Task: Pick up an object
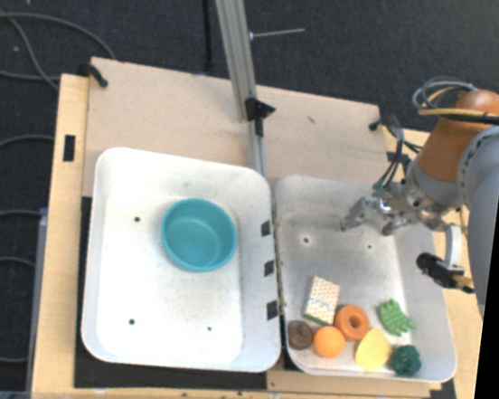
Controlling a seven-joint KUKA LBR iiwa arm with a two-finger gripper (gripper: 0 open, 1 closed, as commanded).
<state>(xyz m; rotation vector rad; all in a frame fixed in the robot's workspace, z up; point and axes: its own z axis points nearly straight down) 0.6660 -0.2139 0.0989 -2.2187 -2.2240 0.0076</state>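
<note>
Dark carpet with loose cables surrounded a pale wooden bench (179, 112) bearing two shallow white plastic bins. In the left bin (107, 312) we noted a round teal bowl (199, 234), alone. The right bin (337, 224) held its objects crowded at the near edge: a small speckled cream block (322, 299), an orange ring (353, 322), an orange ball (329, 341), a brown disc (301, 335), a yellow lemon-shaped piece (374, 349), a leafy green piece (394, 315) and a dark green clump (406, 359).

The grey arm's two-finger gripper (373, 213) hung over the far, bare part of the right bin, fingers spread apart with nothing between them, well apart from the cluster.

We judged the pick not yet begun: choosing an object, descending, closing and lifting all remained. The crowding could make a clean grasp awkward.
</note>
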